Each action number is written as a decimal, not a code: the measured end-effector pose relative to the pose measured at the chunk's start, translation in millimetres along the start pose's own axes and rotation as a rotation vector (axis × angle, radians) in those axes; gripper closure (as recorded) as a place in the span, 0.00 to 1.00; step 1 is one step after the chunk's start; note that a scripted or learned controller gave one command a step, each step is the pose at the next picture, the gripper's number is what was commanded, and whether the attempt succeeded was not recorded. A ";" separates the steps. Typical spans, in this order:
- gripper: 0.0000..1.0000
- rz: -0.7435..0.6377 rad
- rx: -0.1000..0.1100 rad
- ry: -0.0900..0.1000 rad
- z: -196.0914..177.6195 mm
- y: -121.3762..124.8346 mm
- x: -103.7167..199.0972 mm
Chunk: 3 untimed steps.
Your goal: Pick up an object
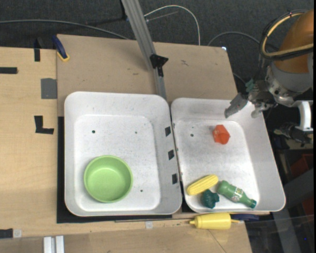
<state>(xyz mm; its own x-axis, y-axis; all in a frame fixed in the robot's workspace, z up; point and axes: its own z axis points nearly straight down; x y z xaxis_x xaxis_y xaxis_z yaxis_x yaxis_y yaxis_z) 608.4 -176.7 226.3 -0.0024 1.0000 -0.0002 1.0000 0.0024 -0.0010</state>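
In the right bin (263,141) a small red block (220,134) lies near the back. At the front of that bin are a yellow corn cob (202,184), a green bottle (236,193) on its side and a small dark green piece (210,198). A green bowl (108,178) sits in the left bin (73,141) at its front left. My gripper (245,109) hangs over the right bin's back right rim, up and to the right of the red block. Its fingers are open with nothing between them.
A yellow bottle-like object (213,221) lies on the bench just in front of the right bin. A grey metal pole (142,30) slants down to the gap between the bins. Cables loop across the dark floor behind the bench.
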 end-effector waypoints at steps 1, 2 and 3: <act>0.00 0.000 0.000 0.000 0.0 0.0 -0.1; 0.00 0.000 0.005 -0.001 49.9 8.0 -2.2; 0.00 0.000 0.005 0.000 95.9 8.3 4.7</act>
<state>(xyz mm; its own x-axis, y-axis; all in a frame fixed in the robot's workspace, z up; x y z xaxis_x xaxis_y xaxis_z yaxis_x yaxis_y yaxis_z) 616.6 -172.0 130.4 -0.0022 1.0000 -0.0001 1.0000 0.0022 -0.0063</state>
